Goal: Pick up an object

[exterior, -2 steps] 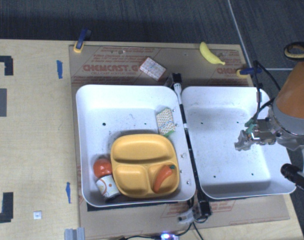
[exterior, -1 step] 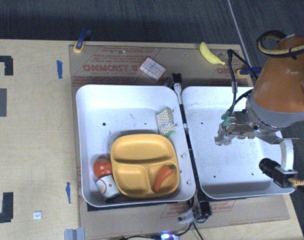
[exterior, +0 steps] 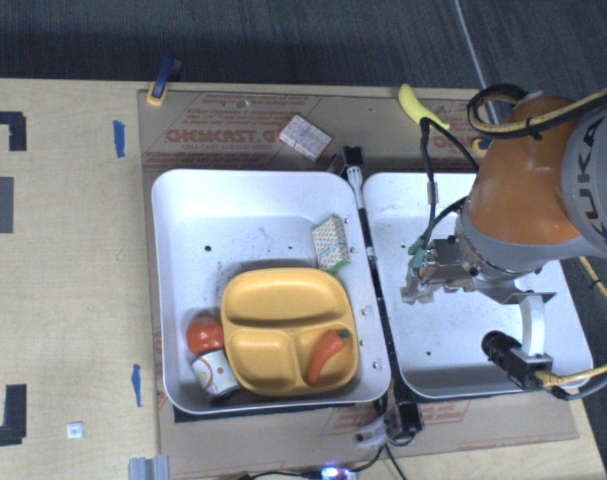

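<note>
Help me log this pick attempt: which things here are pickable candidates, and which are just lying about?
Candidates, left bin: yellow tray, orange carrot, red-topped bottle, patterned packet.

Lying about: card and blue clamp on the bench, beyond the bins.

Arm (exterior: 543, 183) reaches in from right, wrist bent down; gripper (exterior: 420, 286) low, finger state unclear

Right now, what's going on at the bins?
The KUKA arm reaches in over the right bin, its gripper low near that bin's left side with nothing visibly held. The objects sit in the left bin: a yellow divided tray with an orange carrot-like piece in one compartment, a small patterned packet, and a red-topped item beside the tray. No pick yet.
</note>
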You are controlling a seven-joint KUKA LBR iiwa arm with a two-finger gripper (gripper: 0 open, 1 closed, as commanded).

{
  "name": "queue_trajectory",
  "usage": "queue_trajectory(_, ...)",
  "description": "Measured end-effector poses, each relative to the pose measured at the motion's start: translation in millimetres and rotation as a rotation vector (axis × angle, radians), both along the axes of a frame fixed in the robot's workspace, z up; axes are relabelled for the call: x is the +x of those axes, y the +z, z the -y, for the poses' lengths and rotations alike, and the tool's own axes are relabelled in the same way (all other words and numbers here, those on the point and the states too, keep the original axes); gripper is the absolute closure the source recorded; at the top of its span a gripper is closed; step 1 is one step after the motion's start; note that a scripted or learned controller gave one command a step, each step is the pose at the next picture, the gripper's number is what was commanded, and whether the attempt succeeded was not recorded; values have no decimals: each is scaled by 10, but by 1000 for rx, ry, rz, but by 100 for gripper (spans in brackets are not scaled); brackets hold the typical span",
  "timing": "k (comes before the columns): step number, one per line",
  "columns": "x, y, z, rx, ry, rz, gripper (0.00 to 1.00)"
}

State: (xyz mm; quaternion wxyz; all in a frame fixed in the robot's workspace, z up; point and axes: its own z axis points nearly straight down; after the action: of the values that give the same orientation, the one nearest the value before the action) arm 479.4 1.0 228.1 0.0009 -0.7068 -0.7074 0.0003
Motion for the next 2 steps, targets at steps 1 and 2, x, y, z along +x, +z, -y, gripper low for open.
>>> queue_trajectory(1,-3,-92,50,0,-1,-1,100)
queue_trajectory(2,8,10,48,0,-1,2,100)
